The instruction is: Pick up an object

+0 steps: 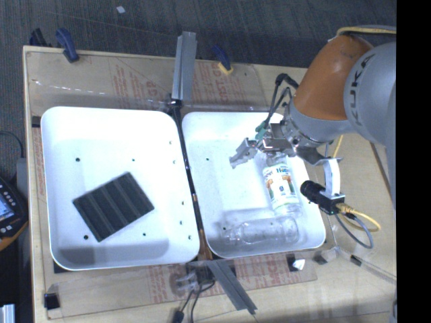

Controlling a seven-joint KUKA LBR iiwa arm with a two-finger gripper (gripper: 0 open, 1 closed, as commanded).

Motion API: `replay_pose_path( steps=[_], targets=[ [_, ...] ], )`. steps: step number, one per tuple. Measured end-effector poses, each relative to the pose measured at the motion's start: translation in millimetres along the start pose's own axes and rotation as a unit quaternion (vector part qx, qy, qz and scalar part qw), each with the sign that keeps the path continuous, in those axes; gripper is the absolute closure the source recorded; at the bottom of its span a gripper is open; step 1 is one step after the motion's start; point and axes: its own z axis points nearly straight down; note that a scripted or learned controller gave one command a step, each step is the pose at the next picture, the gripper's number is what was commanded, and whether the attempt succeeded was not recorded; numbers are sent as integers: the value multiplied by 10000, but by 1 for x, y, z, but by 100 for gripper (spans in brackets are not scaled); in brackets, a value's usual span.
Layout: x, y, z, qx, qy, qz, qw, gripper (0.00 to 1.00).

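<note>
Dark ribbed slab [113, 205] lower left in left bin [60, 123], clear bottle [262, 232] along right bin's [209, 180] bottom edge, labelled bottle [281, 187] above it, gripper [246, 152] hovering centre-right, fingers spread wide, holding nothing.

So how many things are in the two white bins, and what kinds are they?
Bottles: 2, one with a white and orange label and one clear, lying on its side, both in the right bin
Dark ridged pads: 1, in the left bin
Total: 3
</note>
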Motion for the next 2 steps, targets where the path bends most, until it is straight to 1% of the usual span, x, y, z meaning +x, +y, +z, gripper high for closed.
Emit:
replay_pose_path(
  steps=[1, 2],
  targets=[
    [1, 1, -10, 6, 0, -26, 10000, 100],
    [0, 1, -19, 11, -2, -42, 10000, 100]
  ],
)
